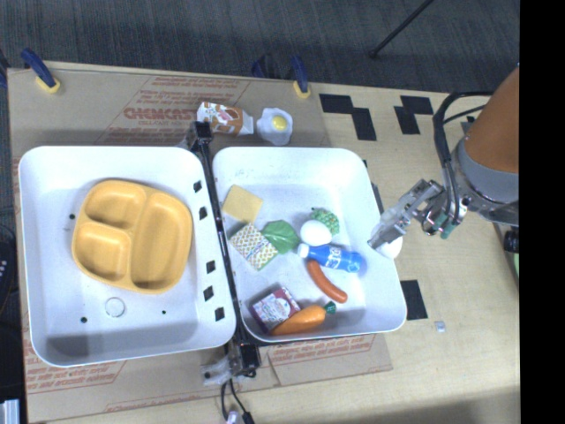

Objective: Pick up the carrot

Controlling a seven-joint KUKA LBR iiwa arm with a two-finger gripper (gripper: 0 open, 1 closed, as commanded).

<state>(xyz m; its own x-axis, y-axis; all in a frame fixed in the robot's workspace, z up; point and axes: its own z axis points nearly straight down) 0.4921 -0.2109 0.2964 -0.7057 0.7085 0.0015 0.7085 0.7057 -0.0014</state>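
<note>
- Carrot first: the orange plastic carrot with a green stem cap (pixel 303 319) lies at about six o'clock in the right-hand shallow white bin (pixel 375 188), close against the near wall.
- Its long axis runs roughly eight to two o'clock, the tapered tip toward the bin's near-left corner, the green cap up and right.
- Neighbours crowd it: a maroon printed packet (pixel 274 306) just beside it at ten o'clock, a red-orange toy sausage (pixel 326 282) near at one o'clock, a blue-and-white bottle (pixel 334 258) beyond.
- Farther out, the left bin holds a yellow compartment tray (pixel 132 234).
- At three o'clock, outside the bin's right rim, hangs the two-finger gripper (pixel 395 229), nothing between its fingers; whether they are spread or closed cannot be told.
- A clean approach would likely mean coming over the carrot's middle, turning the fingers across its long axis, and descending clear of the wall and packet.
</note>
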